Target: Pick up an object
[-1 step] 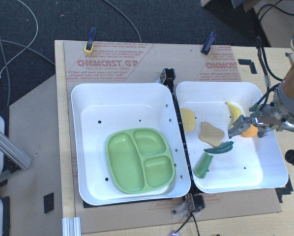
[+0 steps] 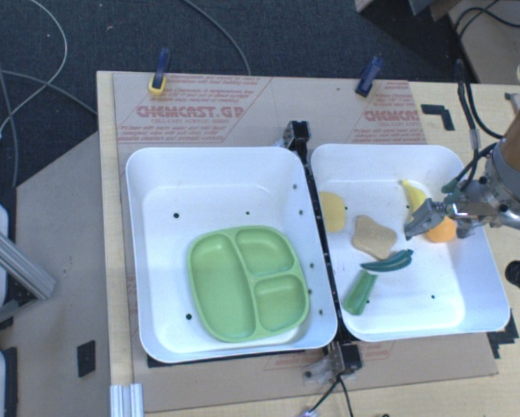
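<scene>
Over right bin (image 2: 469, 315): gripper (image 2: 436, 222) at orange object (image 2: 443, 230), grasp not discernible. Green pepper (image 2: 387, 263) long axis runs left-right, tip slightly up at right.

The arm reaches in from the right, its tool (image 2: 427, 218) lowered, fingers spread apart.

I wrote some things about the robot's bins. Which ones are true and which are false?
1. The green tray lies in the left bin. True.
2. The banana lies on the green tray. False: it is in the right bin.
3. The gripper is over the right bin. True.
4. The orange ball is in the left bin. False: it is in the right bin, by the gripper.
</scene>
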`<state>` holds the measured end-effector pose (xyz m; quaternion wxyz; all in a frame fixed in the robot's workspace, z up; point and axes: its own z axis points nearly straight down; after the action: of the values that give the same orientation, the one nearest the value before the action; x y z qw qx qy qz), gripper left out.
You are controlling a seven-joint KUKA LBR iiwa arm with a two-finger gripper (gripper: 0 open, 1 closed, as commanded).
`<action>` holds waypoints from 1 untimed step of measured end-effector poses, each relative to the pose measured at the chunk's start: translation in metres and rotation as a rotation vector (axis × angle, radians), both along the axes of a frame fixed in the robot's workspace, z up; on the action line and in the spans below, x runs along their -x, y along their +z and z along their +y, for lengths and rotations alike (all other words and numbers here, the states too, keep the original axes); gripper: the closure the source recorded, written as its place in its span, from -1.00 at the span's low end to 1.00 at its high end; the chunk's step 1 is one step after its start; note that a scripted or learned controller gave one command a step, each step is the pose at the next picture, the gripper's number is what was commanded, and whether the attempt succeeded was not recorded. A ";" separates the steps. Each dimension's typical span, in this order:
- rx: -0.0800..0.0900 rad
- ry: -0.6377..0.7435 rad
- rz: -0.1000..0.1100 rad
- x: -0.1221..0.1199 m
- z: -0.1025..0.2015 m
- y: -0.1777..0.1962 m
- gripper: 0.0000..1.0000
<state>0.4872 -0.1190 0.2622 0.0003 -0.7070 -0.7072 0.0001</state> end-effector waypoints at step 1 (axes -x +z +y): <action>-0.001 -0.001 0.002 0.001 -0.006 -0.042 -1.00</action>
<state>0.4860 -0.1248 0.2197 0.0012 -0.7075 -0.7067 0.0006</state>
